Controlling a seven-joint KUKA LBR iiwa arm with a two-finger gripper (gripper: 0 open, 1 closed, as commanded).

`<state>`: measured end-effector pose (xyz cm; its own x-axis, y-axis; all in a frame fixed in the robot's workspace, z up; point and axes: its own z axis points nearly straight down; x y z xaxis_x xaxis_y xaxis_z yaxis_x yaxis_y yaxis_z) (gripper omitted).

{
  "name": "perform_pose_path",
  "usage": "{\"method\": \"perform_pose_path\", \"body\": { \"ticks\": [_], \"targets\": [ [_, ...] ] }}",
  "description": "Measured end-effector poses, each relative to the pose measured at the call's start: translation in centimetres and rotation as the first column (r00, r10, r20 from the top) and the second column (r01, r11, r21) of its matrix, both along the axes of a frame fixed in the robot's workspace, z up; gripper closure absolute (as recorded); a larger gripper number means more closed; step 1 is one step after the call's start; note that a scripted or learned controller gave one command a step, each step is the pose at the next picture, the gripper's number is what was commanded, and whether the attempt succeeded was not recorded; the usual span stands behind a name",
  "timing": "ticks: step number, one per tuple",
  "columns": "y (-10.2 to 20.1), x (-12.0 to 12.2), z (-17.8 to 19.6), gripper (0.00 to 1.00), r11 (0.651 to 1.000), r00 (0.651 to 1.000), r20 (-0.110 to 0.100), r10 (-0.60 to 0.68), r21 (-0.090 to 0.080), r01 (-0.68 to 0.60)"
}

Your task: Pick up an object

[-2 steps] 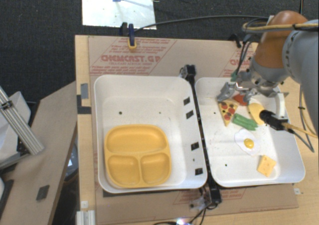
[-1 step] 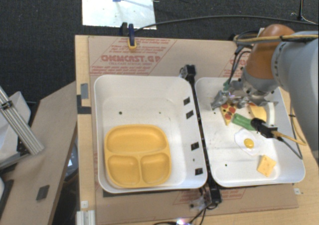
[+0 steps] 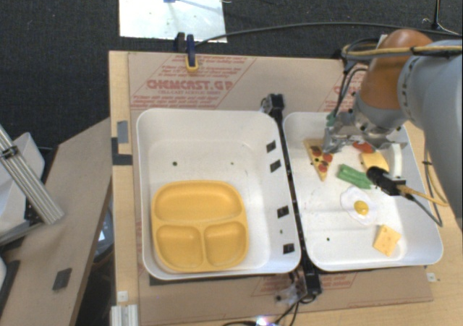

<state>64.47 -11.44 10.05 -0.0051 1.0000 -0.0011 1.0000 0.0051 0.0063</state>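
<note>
My gripper [image 3: 328, 145] hangs low over the back left part of the right bin [image 3: 419, 252], right at the far end of a pizza slice [image 3: 317, 159] lying on the bin floor. Just right of the slice lie a green piece [image 3: 354, 175], a yellow piece [image 3: 375, 163] and a small red piece [image 3: 364, 148]. A fried egg [image 3: 359, 207] sits near the bin's middle. A cheese wedge [image 3: 386, 239] rests toward the front right corner. Nothing can be seen lifted off the floor.
The left bin [image 3: 217, 129] holds a yellow divided tray [image 3: 200, 225] at its front. The black divider [image 3: 286, 180] runs between the two bins. The grey arm [image 3: 427, 93] enters from the right above the right bin's back edge.
</note>
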Motion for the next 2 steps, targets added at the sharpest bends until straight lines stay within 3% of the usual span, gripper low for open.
{"method": "perform_pose_path", "body": {
  "ticks": [2],
  "targets": [
    [1.3,0.1,11.6,1.00,1.000,1.000,-0.002,0.002,0.001,-0.002]
  ]
}}
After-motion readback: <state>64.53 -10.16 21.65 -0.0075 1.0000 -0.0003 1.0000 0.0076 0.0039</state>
